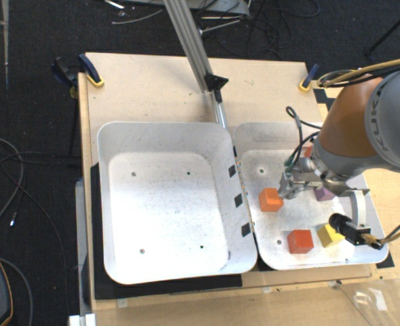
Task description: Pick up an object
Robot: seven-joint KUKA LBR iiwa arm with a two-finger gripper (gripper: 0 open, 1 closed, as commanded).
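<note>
Gripper [289,185]: low in the right bin [267,136] — just right of the orange block [271,200]
Jaws: state hidden, cannot tell
Other blocks: red [300,241], yellow [330,235], purple [324,194] — same bin

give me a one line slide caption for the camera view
KUKA arm's gripper low in the right bin beside an orange block; red block and yellow block nearby.

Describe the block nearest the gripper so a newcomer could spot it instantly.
Look in the right-hand shallow white bin. Just left of the gripper sits a small orange cube, near the bin's middle. It is paler and higher in view than the red cube, and well left of the yellow block.
</note>
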